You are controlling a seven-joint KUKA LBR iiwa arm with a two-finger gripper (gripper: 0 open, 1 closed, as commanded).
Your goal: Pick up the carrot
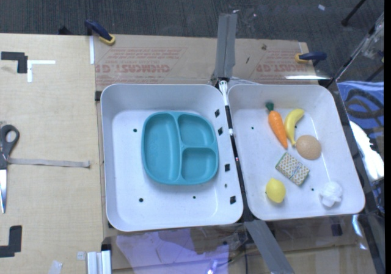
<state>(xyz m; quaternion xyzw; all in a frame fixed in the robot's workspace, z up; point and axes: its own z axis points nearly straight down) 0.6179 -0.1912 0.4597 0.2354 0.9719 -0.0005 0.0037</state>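
Orange carrot (pixel 278 128) lies untouched in the right bin (pixel 345 144), beside a banana (pixel 294 123) and near an egg (pixel 308 147), a lemon (pixel 275 191) and a small box (pixel 292 169). Gripper state: cannot tell. Step: approach pending; next move needs a descent over the carrot. Left bin (pixel 119 163) holds a teal divided plate (pixel 180 147).

Wooden bench (pixel 49 199), two white bins (pixel 116 163) side by side, scissors (pixel 6 144) at left
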